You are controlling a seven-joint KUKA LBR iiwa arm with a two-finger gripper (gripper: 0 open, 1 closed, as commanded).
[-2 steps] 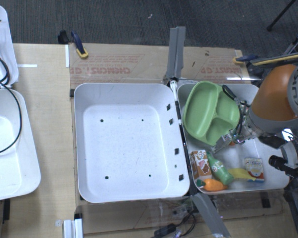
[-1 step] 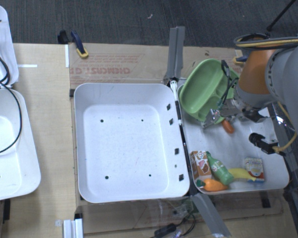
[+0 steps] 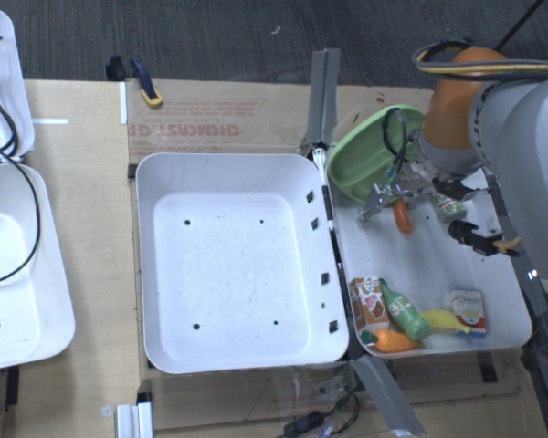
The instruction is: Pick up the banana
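The banana (image 3: 444,320) is a small yellow fruit lying flat near the front of the right bin (image 3: 438,263), between a green bottle (image 3: 405,314) and a small printed carton (image 3: 468,307). My gripper (image 3: 378,203) hangs low over the back left part of the same bin, just in front of a tilted green bowl (image 3: 369,155). It is well behind the banana and to its left. A small orange-red piece (image 3: 402,217) lies right beside the gripper. The grey arm with its orange band (image 3: 453,108) covers the bin's back right corner.
A brown juice box (image 3: 369,301) and an orange fruit (image 3: 393,340) sit in the right bin's front left corner. The left bin (image 3: 228,263) stands alongside, past a raised divider (image 3: 329,245). A black cable (image 3: 475,235) trails from the arm over the right bin.
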